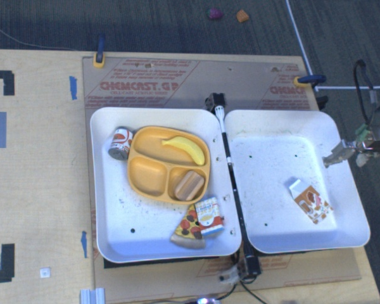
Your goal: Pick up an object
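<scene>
1. Gripper (334,158) at right bin's (266,233) right rim, over the wall; finger state: can't tell, too small/blurred.
2. Nothing seen btwn fingers.
3. Right bin: flat snack packet (311,201), near right wall, just below gripper, apart from it.
4. Left bin (107,233): yellow divided tray (149,176) w/ banana (185,148) + hotdog bun (189,185); can (120,143) at tray's left edge; small carton (208,213) overlapping pizza slice (189,230) below tray.

End effector (342,152) partly cut off, frame edge

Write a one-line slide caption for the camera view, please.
Gripper poised at right bin holding a snack packet; left bin's yellow tray carries a banana.
</scene>
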`<state>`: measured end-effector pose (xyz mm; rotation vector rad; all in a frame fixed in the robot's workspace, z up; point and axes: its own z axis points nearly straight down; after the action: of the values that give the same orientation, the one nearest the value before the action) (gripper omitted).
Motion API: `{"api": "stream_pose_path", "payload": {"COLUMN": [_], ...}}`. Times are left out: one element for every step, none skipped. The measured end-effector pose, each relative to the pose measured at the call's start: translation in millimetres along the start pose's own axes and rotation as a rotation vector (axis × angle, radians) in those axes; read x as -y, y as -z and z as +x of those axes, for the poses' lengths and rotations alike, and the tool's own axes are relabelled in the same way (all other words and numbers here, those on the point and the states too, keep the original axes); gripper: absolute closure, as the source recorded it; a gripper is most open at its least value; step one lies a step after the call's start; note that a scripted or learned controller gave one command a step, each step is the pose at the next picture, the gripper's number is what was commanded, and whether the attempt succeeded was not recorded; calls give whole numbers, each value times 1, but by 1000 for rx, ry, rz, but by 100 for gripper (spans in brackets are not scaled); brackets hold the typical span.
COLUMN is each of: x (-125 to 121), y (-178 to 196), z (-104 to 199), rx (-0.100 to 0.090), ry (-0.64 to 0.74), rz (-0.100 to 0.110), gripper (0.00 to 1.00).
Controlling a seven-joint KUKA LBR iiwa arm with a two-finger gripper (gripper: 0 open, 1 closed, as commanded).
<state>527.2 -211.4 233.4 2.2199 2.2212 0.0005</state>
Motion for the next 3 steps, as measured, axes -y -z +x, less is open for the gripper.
{"api": "stream_pose_path", "payload": {"x": [48, 48, 47], "y": [-46, -140, -130], "z": [-13, 45, 45], "rx": [0, 1, 3], "ry": [-1, -1, -1], "rz": [1, -1, -5], "gripper": [0, 0, 100]}}
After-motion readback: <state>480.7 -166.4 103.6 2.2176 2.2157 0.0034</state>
